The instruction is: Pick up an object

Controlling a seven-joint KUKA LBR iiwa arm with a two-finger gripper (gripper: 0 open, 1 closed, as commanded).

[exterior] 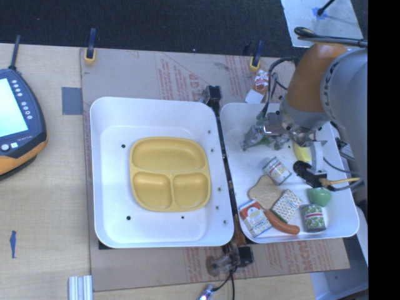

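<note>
A cardboard-covered table (156,74) carries two white bins. In the right bin (240,120), beside the small can (275,170), lie toast (265,195), a cracker (287,205), a sausage (282,224), a carton (255,218) and a green-labelled can (314,217); no label is legible. The claw (257,136) hangs above that bin's upper part; its grip cannot be told. The left bin (106,167) holds a yellow divided plate (170,172).

Red printing along the edges of the cardboard sheet (187,74) under the bins, too blurred to read. Labels on the small can (275,170), the green-labelled can (314,218) and the red carton (255,219), none legible. No readable numbers or signs elsewhere.
</note>
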